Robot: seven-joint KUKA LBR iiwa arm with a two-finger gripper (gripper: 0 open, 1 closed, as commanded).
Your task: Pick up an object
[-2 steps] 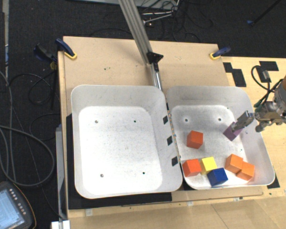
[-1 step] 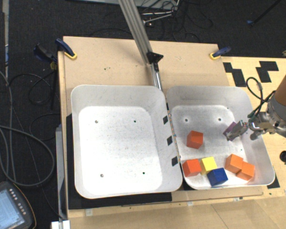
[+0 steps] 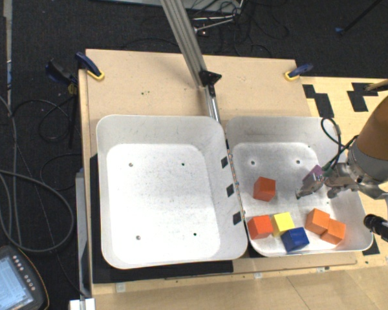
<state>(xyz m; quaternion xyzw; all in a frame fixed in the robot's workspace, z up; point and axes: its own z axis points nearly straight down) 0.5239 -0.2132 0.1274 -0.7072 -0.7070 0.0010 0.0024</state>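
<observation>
In the camera view, the gripper (image 3: 308,188) is seen low over the right bin (image 3: 271,148), just right of an orange cube (image 3: 264,188); whether it is apart or together cannot be told. More cubes (image 3: 296,238) are gathered along the bin's near edge.

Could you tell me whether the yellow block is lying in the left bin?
No, the yellow block lies in the right bin, between an orange block and the blue block.
</observation>
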